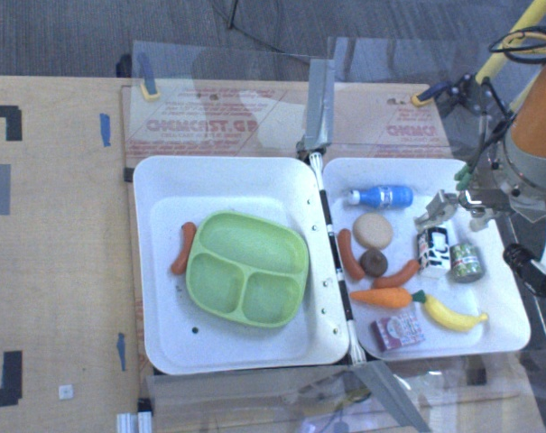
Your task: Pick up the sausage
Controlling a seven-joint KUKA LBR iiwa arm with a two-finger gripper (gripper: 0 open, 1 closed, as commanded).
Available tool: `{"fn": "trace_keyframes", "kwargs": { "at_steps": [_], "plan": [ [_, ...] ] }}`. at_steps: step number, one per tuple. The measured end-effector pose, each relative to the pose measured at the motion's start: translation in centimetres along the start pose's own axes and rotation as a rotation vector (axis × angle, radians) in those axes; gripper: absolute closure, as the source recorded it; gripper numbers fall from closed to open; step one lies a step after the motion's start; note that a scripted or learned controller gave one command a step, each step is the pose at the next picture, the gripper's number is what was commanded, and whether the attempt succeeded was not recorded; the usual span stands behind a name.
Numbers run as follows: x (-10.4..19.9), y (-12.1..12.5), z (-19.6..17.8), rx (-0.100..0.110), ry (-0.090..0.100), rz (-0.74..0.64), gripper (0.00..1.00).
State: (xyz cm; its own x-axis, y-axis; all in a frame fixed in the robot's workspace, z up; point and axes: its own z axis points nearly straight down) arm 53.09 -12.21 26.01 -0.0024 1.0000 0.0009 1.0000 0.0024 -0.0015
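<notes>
Two white bins [155,269] sit on the tabletop; the claw [438,207] hovers open, holding nothing, right of the sausage [348,254].

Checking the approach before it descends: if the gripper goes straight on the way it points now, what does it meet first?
Probably the black-and-white carton, directly below the gripper; depth is unclear from this slanted view.

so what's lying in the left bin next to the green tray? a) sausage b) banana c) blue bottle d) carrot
a, a sausage lies against the left edge of the green tray in the left bin; the other three sit in the right bin.
</notes>
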Motion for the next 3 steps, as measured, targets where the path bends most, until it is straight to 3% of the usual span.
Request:
{"fn": "trace_keyframes", "kwargs": {
  "at_steps": [1, 2, 3],
  "plan": [
    [1.8, -1.6, 13.6, 0.0, 0.0, -0.069, 0.0],
    [2.1, 0.8, 17.3, -0.008, -0.001, -0.039, 0.0],
    [-0.1, -3.7, 17.3, -0.004, 0.001, 0.165, 0.0]
  ]
}}
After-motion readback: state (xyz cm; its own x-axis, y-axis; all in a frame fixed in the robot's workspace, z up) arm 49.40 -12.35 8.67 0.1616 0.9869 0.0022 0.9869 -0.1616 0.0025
